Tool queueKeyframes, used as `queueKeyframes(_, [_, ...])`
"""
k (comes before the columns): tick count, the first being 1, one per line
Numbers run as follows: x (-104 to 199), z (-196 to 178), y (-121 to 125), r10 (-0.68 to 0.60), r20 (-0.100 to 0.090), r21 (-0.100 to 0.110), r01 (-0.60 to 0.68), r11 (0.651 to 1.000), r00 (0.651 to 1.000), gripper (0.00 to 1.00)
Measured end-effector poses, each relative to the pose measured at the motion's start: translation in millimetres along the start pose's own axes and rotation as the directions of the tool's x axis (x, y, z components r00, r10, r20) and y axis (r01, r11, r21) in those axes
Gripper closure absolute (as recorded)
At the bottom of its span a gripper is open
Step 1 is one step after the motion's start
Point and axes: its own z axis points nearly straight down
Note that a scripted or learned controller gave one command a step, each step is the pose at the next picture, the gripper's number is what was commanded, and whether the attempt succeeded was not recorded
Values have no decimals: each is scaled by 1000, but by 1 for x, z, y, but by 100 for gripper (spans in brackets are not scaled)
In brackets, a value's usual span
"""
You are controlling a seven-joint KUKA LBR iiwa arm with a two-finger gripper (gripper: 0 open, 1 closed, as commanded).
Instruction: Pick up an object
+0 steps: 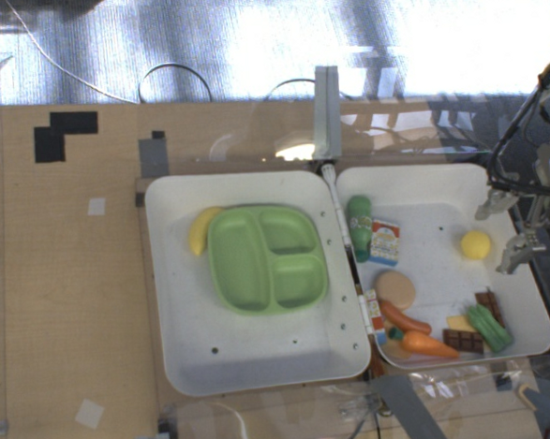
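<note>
My gripper (504, 229) hangs over the right rim of the right bin (423, 187), open, with nothing between its two silver fingers (493, 204). Just left of it lies a yellow lemon (476, 244). Near the bin's left wall a green bottle (359, 219) lies beside a small carton (385, 241). A tan round piece (395, 288) sits lower down. Two orange carrots (416, 333) lie at the front, with a chocolate bar (464, 339) and a green vegetable (489, 326) at the front right.
The left bin (200, 360) holds a green divided plate (266, 259) with a yellow banana (201, 230) at its left edge. A grey post (327, 112) stands behind the divider between the bins. Cables run across the back.
</note>
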Motion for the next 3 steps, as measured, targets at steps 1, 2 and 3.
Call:
queueKeyframes(1, [-6,118,54,94,-11,-4,-94,996,995,0])
queueKeyframes(2, [-2,178,85,206,11,0,-206,979,979,0])
queueKeyframes(3, [-117,122,36,253,9,-1,-253,967,967,0])
